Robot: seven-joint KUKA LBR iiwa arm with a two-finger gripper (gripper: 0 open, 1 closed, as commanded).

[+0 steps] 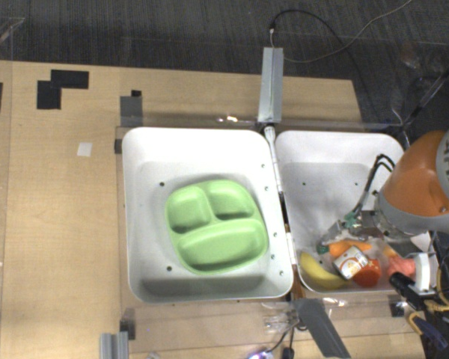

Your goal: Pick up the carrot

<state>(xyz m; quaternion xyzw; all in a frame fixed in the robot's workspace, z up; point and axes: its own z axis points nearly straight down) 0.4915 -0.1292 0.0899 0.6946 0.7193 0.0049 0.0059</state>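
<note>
The carrot point(343, 248) is a small orange piece lying in the near part of the right bin point(314, 170), among other toy foods. My gripper point(343, 232) hangs right over it, reaching down from the orange-banded wrist point(415, 185) at the right. The gripper's tip sits just above or against the carrot's far side; I cannot make out whether they touch. The arm hides part of the carrot and the bin's right side.
A yellow banana point(319, 271) lies by the right bin's front-left corner. A small white-and-red pack point(351, 261), a red piece point(367, 275) and a pink piece point(402, 263) crowd beside the carrot. The left bin point(142, 200) holds a green divided plate point(215, 224).
</note>
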